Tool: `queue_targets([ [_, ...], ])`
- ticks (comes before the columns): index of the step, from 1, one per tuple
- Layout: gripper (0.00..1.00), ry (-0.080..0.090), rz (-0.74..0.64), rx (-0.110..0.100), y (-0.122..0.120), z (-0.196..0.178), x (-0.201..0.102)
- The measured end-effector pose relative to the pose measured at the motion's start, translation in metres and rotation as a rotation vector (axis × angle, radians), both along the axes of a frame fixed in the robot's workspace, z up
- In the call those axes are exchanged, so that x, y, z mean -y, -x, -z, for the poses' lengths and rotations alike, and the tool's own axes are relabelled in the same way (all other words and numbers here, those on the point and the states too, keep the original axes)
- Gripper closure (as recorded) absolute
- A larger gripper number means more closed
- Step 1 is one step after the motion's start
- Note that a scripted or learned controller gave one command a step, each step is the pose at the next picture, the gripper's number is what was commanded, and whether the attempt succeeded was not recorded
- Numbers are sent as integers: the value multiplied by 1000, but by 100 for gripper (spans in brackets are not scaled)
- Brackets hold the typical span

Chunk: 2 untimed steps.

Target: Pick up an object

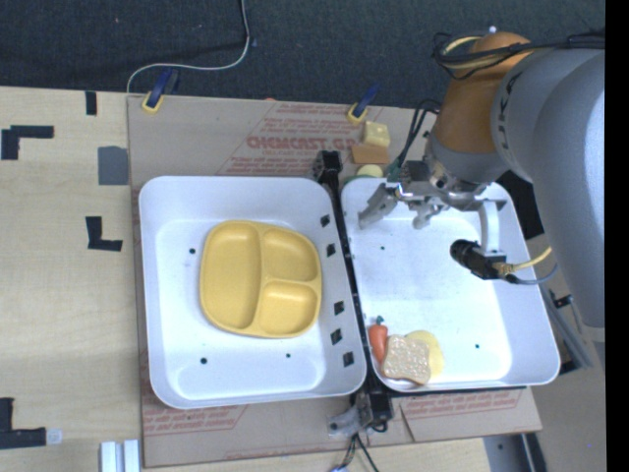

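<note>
My gripper (394, 216) hangs over the far left part of the right bin (511, 347), fingers spread apart with nothing between them. Along that bin's front edge lie a small orange carrot (377, 338), a slice of brown bread (407, 360) and a pale yellow piece (428, 347) partly under the bread. These lie well in front of the gripper, apart from it. A yellow divided plate (259, 278) rests in the middle of the left bin (167, 224).
Behind the right bin's far left corner sit a yellow block (374, 133), a tan block (371, 152) and a pale green item (368, 172). The arm (550, 136) covers the right bin's far right side. A black fitting with a cable (475, 257) hangs beneath it.
</note>
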<state>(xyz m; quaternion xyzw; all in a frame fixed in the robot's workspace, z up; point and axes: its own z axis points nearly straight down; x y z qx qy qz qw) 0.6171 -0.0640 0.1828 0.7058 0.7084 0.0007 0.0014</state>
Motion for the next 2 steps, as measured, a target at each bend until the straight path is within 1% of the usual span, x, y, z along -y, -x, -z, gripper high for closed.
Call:
queue_targets([
  [1, 0, 0, 4, -3, -18, 96, 40],
  [2, 0, -1, 1, -3, -42, 99, 40],
])
